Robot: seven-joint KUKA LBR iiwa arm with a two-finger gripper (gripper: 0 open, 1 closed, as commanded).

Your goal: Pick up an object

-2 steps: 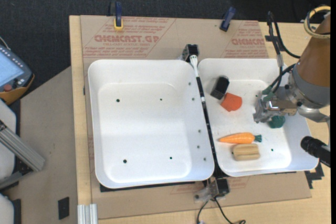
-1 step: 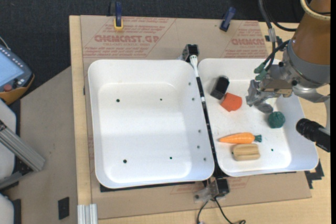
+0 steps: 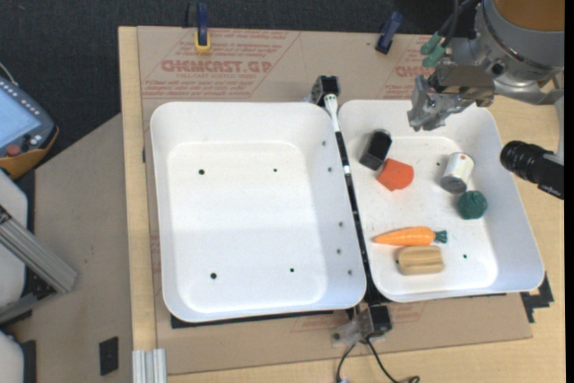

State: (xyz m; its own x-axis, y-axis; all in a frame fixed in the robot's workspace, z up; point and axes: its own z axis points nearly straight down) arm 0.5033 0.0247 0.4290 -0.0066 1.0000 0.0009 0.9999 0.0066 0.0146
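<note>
Two white bins on a bench — arm over the right bin (image 3: 511,260).
Gripper (image 3: 429,118) hangs at its far edge, grip unclear; carrot (image 3: 408,237) and block (image 3: 420,260) near the front edge, orange piece (image 3: 395,175) mid-bin.
</note>
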